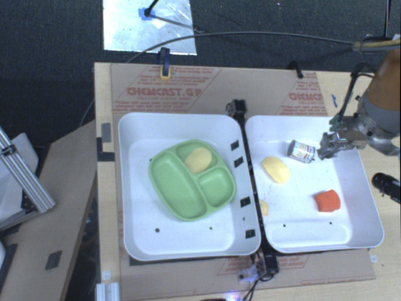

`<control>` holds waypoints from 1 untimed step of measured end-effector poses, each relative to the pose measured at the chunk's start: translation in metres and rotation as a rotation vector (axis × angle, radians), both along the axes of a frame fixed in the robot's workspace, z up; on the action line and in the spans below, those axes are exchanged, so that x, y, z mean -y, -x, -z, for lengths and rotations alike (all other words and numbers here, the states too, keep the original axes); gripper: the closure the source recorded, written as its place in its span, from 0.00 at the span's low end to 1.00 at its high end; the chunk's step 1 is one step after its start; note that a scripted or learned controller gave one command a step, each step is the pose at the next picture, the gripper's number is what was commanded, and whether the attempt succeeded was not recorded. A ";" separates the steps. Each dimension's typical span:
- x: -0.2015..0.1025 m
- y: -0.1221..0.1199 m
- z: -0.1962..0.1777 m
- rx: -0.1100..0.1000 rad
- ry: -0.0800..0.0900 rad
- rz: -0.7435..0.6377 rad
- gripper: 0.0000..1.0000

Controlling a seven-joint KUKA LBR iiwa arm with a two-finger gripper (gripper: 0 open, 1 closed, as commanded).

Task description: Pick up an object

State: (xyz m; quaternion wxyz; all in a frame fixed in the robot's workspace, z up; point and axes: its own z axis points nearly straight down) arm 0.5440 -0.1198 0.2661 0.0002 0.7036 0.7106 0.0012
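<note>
End effector (pixel 327 147) low in right bin (pixel 357 231), grip state unclear; small can (pixel 301 151) lies just beside it, likely target. Yellow piece (pixel 276 169) farther off.

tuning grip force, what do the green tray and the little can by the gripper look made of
Green tray: probably moulded plastic, matte with a soft sheen, uniform colour, rounded compartment walls. Little can: likely metal with a paper or printed label, judging by its shiny grey end; too small to be sure.
</note>
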 end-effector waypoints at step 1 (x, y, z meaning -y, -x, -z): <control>-0.060 -0.019 0.010 0.001 0.000 -0.001 1.00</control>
